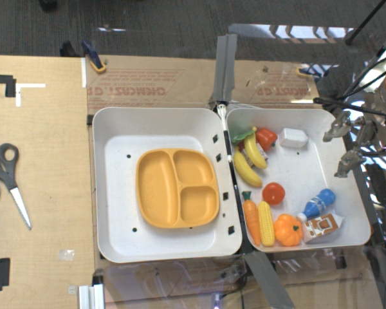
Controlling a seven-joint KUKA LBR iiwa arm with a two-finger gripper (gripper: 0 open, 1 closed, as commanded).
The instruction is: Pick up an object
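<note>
1. The candidates all lie in the right bin [318,124]: bananas [249,159] and a red pepper [266,138] near its left wall, a white block [293,138] toward the back, a tomato [273,193] near the middle, and a carrot [250,221], corn [266,223], pumpkin [287,230], blue bottle [319,203] and small carton [323,226] along the front.
2. The gripper [347,148] hangs at the bin's right rim, above the floor and apart from every item — nothing sits between its fingers; whether they are apart or together I cannot tell.
3. Judged from this, the pick has not started — the approach is in hand. Next: choose one item, centre over it, descend.
4. The tomato and white block stand free, so are likely easiest. The front row touches or crowds together, leaving little finger room.
5. The left bin [109,172] holds a yellow divided plate [177,188]; scissors [11,180] lie on the bench, well apart.
</note>
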